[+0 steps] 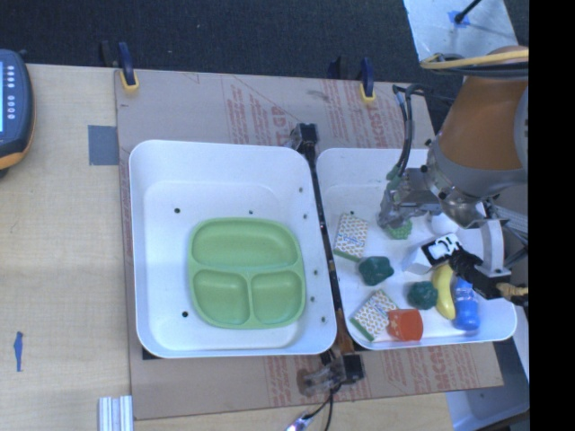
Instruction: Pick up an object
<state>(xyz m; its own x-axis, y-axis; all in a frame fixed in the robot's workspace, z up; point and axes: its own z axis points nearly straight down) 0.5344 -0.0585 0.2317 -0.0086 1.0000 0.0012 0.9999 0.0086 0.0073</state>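
My gripper [395, 215] hangs low in the right bin [359, 171], near its middle. A small light green object [401, 230] lies directly under its tip; whether they touch is not visible. Loose objects lie in this bin in front of it: a patterned packet [351, 235], a dark green lump [375, 268], a second dark green lump [422, 294], a yellow banana [444, 290], a blue item [466, 309], a red block [405, 325] and another patterned packet [373, 312]. A white and black piece [440, 248] lies just right of the gripper.
The left bin [153, 178] holds a green divided plate [246, 272]. The arm's orange band [481, 124] and grey wrist cover the right bin's far right corner. A black clip [306, 136] sits where the bins meet at the back.
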